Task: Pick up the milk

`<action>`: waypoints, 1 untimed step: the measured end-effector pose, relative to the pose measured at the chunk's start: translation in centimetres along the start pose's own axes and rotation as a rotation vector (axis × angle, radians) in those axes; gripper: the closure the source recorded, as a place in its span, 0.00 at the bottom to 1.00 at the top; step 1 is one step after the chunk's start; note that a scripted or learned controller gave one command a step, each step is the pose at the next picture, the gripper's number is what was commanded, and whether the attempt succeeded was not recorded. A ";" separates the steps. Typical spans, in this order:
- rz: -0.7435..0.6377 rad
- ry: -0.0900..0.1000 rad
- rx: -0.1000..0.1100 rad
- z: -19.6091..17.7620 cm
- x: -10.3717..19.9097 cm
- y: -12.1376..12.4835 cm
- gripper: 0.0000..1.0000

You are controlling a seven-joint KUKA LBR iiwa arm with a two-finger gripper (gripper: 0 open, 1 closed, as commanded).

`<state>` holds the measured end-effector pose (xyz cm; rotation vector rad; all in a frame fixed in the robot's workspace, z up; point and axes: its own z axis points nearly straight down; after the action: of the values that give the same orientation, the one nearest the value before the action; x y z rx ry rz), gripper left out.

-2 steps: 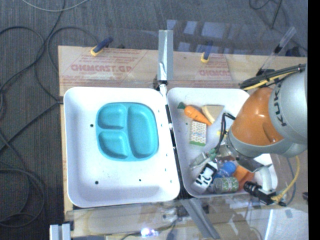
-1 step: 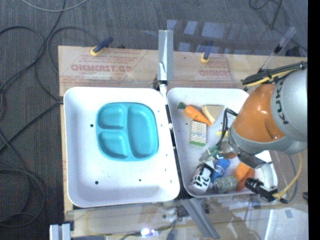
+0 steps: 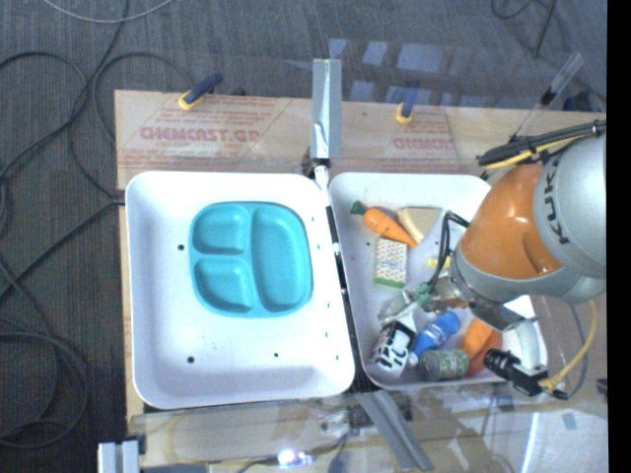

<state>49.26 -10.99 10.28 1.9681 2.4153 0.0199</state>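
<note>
The milk (image 3: 394,348) is a small carton with black and white cow patches. It lies at the front left corner of the right bin (image 3: 345,264). My gripper (image 3: 419,302) hangs low inside that bin, just behind and to the right of the carton, under the orange-banded wrist (image 3: 508,239). The view does not show anything held in the gripper, and the wrist hides part of the bin's right side.
A blue bottle (image 3: 437,331), a green can (image 3: 444,364) and an orange item (image 3: 476,340) crowd beside the milk. A carrot (image 3: 387,225) and a patterned packet (image 3: 391,262) lie further back. The left bin (image 3: 158,343) holds a teal divided plate (image 3: 251,258).
</note>
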 end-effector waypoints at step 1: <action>-0.179 -0.012 -0.015 0.8 0.2 0.5 0.00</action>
<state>49.70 -10.71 9.47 1.7331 2.5649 0.0220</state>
